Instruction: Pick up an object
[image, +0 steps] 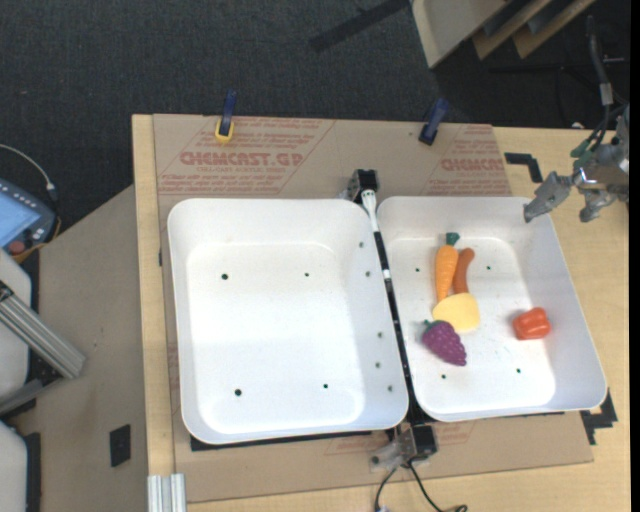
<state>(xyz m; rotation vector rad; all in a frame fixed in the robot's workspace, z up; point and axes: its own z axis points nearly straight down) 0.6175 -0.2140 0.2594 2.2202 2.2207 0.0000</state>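
Note:
The right bin (560, 370) holds several toy foods. An orange carrot (445, 270) with a green top lies beside a brown-orange sausage-like piece (464, 272). Below them sit a yellow lemon (457, 313) and a purple bunch of grapes (445, 343), touching. A red pepper (532, 323) sits apart, near the bin's right side. My gripper (568, 204) hangs over the far right corner of this bin, well away from the foods. It is open, fingers spread wide, with nothing between them.
The left bin (200, 330) stands beside the right one, with a black divider strip (383, 270) between them. Both rest on a brown cardboard sheet (250, 150) held by a yellow clip (225, 128) and a blue clip (434, 122) at the far edge.

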